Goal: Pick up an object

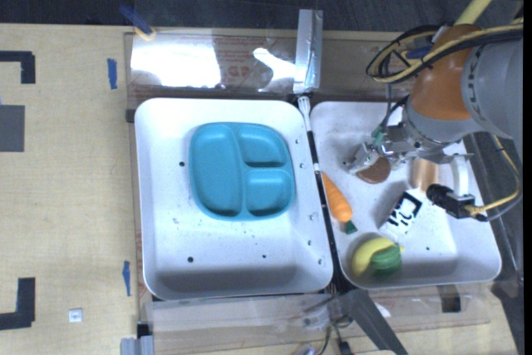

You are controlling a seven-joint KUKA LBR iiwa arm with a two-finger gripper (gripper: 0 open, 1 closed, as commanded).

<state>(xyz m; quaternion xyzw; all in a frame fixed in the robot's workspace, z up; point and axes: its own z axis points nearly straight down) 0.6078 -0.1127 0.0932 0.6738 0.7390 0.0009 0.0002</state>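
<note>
1. Pale wooden tabletop (pixel 66 179) fills the left. Black angle marks sit at its 9 o'clock edge, and short blue tape strips lie near the bins.
2. Left bin (pixel 158 262): white and shallow, with a few dark specks on the floor. A blue divided plate (pixel 241 169) lies flat, slightly toward 12 o'clock of the bin's centre. It has one long compartment on the left and two smaller ones on the right.
3. Right bin (pixel 474 258) touches the left bin along their shared rim.
4. Carrot (pixel 336 198): orange with a green stub, lying at the right bin's 9 o'clock side, just beside the shared rim. The green end points toward 5 o'clock.
5. Claw (pixel 359 159) sits at about 10 o'clock from the right bin's centre, low over the floor and pointing toward 9 o'clock. Cannot tell whether it is spread or pressed together.
6. Brown rounded piece (pixel 376 173): on the bin floor, right against the claw at its 5 o'clock. Cannot tell whether it is gripped.
7. Yellow-and-green fruit (pixel 376 255): at the bin's 7 o'clock, near the front wall and well apart from the claw.
8. Copper-coloured cylinder (pixel 422 173): at 3 o'clock of the brown piece, near it, under the wrist.
9. Arm (pixel 495 87): grey with an orange band, entering from 2 o'clock.
</note>
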